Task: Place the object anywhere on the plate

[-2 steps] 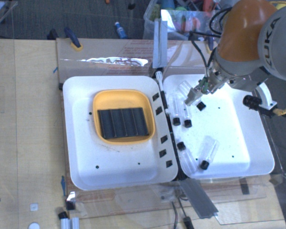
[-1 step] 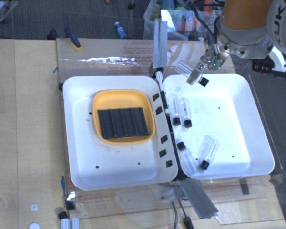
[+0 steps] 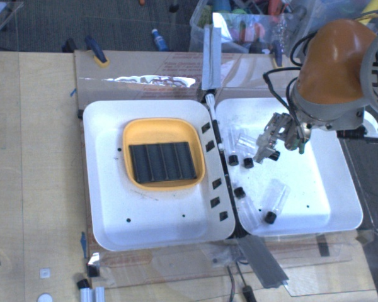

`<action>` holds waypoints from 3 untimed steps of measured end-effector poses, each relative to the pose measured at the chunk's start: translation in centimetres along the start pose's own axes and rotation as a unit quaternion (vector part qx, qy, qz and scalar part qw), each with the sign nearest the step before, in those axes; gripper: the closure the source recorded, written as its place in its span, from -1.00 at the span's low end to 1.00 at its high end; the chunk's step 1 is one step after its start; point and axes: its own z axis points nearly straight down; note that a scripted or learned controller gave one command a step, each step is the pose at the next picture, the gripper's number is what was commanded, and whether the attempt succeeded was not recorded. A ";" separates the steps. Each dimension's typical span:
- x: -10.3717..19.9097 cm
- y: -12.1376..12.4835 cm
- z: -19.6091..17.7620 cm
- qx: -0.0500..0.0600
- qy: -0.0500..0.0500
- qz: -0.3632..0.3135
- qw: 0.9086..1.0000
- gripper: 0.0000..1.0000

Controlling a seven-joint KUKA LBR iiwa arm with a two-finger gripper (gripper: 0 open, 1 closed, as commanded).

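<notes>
Vial lies below-left of end effector

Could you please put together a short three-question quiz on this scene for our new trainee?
1. True or false: the yellow plate sits in the left bin.
2. Which bin is the tool over?
A. the left bin
B. the right bin
C. neither, it is off the bench
3. Fill in the missing word: the dark ribbed block lies on the ______.

Key
1. True.
2. B. The tool hangs over the right bin, near the clear vials with black caps that lie on its floor.
3. plate.
</notes>
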 end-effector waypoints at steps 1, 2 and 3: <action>-3.1 2.3 -1.6 -0.001 -0.003 -0.081 0.997 1.00; -5.5 4.5 -3.2 -0.001 -0.003 -0.170 0.985 1.00; -5.2 4.8 -7.6 -0.001 -0.004 -0.229 0.974 1.00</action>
